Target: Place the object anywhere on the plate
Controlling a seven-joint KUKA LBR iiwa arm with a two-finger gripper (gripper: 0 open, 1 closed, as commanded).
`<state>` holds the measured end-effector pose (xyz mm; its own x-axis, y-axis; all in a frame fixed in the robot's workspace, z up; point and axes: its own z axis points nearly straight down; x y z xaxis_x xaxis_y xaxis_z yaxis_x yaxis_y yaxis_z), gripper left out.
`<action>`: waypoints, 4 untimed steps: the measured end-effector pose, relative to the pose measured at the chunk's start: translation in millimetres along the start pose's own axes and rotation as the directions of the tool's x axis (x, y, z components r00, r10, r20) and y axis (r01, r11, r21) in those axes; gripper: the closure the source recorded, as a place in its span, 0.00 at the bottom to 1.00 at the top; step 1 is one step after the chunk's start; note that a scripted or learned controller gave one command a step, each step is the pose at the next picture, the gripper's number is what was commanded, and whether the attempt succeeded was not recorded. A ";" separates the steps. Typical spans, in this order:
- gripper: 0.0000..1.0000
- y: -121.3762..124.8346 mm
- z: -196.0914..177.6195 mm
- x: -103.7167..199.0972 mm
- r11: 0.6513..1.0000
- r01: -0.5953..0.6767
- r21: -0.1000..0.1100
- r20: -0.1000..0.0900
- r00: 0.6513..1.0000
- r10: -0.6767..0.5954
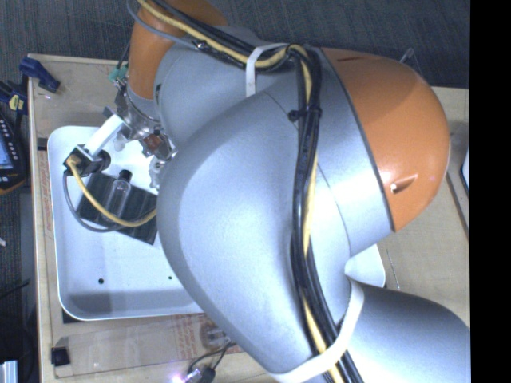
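Note:
My arm (303,182) reaches in from the right, and its grey and orange bulk hides most of the bench. The gripper (118,196) is a black block with a yellow cable looped around it. It hangs low over the upper left part of the left white bin (104,294). Its underside is turned away from the camera. The bin floor around the gripper is bare white with a few small dark dots.
The arm hides the right side of the left bin and nearly all of the right bin. A blue clamp (37,72) sits on the wooden bench at the top left. A dark device (8,154) lies at the left edge.

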<state>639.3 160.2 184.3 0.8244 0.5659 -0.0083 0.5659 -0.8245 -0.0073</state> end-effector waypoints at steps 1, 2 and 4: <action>0.00 28.4 -5.7 -11.1 0.942 0.335 0.001 0.000 0.942 -0.335; 1.00 23.8 -14.3 -9.6 0.939 0.344 0.009 0.002 0.939 -0.344; 1.00 46.0 92.8 -30.4 1.000 0.010 -0.001 -0.001 1.000 -0.010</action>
